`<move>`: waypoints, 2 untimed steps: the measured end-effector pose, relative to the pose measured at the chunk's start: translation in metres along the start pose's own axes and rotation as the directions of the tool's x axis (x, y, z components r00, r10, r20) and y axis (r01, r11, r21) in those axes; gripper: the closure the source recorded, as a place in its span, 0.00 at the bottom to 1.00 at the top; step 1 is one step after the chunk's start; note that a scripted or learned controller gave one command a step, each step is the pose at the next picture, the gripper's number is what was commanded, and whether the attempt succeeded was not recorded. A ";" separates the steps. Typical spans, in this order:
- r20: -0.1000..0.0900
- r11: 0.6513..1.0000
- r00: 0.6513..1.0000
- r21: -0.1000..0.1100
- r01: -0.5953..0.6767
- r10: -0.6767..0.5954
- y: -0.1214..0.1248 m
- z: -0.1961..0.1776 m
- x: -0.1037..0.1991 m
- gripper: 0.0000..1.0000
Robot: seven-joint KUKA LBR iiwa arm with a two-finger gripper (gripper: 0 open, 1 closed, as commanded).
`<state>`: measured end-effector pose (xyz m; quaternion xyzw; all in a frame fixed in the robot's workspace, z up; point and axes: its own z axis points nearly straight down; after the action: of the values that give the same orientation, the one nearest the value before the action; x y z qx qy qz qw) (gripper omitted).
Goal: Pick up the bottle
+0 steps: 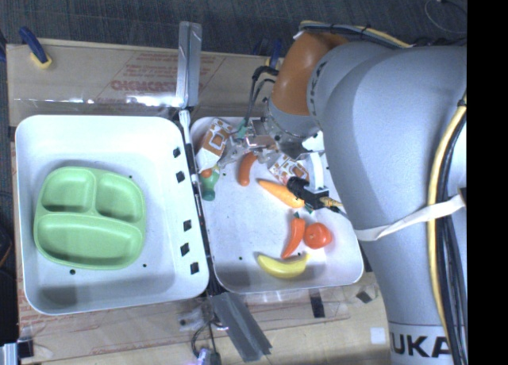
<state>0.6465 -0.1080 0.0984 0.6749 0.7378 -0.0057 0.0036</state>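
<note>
The bottle is small and green with an orange top. It lies against the left wall of the right bin, about halfway down. My gripper hangs over the far part of that bin, up and to the right of the bottle and apart from it. The gripper's metal end sits among a small carton and a printed packet. The bulky grey arm with its orange band covers the bin's right side.
Toy food lies in the right bin: a red-orange sausage, a carrot, a red chili, a tomato and a banana. The left bin holds a green divided plate.
</note>
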 end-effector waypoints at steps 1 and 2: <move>-0.014 0.973 0.973 0.001 -0.232 0.232 -0.008 -0.095 0.049 0.00; -0.013 0.947 0.947 0.007 -0.320 0.320 -0.043 -0.096 0.112 0.00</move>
<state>0.5942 0.0006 0.1929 0.7857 0.6186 -0.0021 -0.0023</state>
